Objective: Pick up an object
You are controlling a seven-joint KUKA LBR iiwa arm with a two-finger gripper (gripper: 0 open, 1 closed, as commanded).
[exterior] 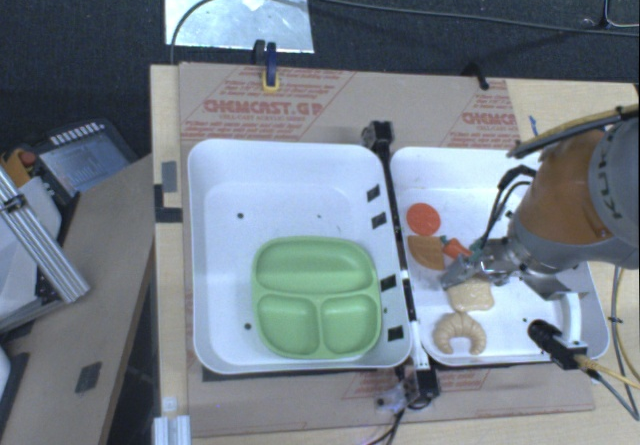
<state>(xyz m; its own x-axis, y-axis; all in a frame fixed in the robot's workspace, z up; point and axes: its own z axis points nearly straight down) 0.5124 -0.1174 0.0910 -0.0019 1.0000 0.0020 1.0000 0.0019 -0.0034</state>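
Brown cardboard covers the bench under two white bins. Right bin holds four food pieces: a pale lump beneath the gripper, whose grip state I cannot tell; a croissant nearer the front; a brown slice and red tomato behind. Left bin holds one green divided tray.

— How crowded is it around your gripper?

— Tight. Just below my fingertips lies a pale lump, and below that a croissant. Up-left of me sit a brown slice and an orange-red round piece, with a small orange bit close by.

— Any free floor?

— Above me the right bin shows bare white. Left of me, beyond the bin walls, the left bin is bare around its green divided tray.
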